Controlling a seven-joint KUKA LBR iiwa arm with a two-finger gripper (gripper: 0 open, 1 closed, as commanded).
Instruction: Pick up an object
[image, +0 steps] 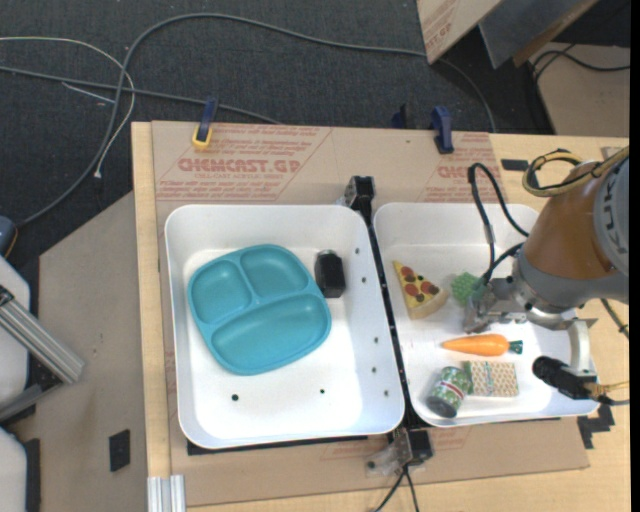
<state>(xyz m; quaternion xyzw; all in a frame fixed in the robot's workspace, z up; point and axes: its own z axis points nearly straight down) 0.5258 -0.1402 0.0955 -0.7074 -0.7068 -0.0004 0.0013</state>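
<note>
In the right bin (440, 222) lie a toy pizza slice (417, 289), a green broccoli piece (465, 288), an orange carrot (477, 346), a small green can (449, 390) on its side and a speckled tan block (494, 380). My gripper (488, 313) hangs low over the right bin, just right of the broccoli and directly above the carrot. I see nothing held in it. The arm's body hides the bin's right part.
The left bin (195, 400) holds a blue divided plate (262, 307) and a small black object (330, 273) at the plate's right edge. A black clamp (359, 190) sits where the bins meet at the back. Cardboard covers the bench around both bins.
</note>
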